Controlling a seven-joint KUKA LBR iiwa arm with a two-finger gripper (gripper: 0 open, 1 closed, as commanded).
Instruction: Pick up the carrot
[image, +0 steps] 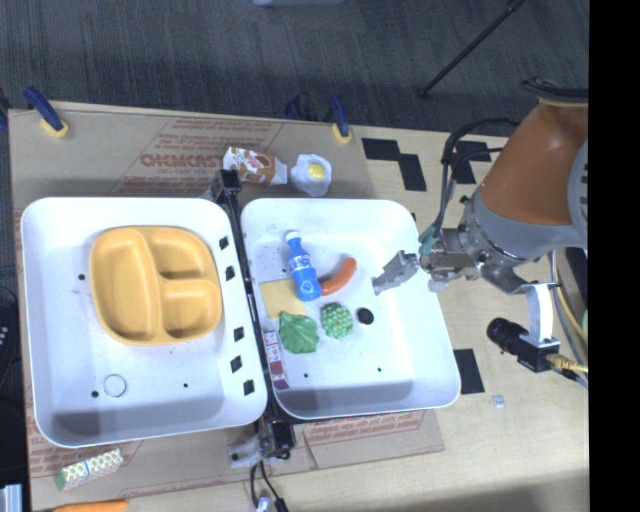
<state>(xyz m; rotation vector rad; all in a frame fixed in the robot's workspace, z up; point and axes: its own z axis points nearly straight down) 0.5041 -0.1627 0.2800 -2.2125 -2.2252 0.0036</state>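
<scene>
Found a small patterned packet (90, 467) at the near left corner of the counter (520, 440), just off the front rim of the left bin (40, 300). Saw a yellow divided tray (155, 282) lying flat in that bin, toward its far left corner and well clear of the near wall. Noted the right bin (435, 360) set against the left one along their shared edge. Picked out a green leafy toy (297, 332) nearest that bin's front edge, a green bumpy ball (337, 320) just beside it on the right, and a small black disc (364, 317) just right of the ball. Made out a pale yellow card (275, 296) flat on the bin floor by the left wall, behind the leafy toy. Found the carrot (340, 273) around the middle of the right bin, orange-red, lying at a slant, its lower end at or against a blue bottle (300, 266) on its left. Spotted the gripper (393, 273) over the right bin near its right edge, just right of the carrot and apart from it, with nothing seen in its hold. Could not tell how far open it stood. Saw, past the bins' far rims, a brown-and-white packet (250, 165) and a white-and-yellow item (312, 174) side by side, and a blue clamp (47, 112) at the counter's far left corner.
</scene>
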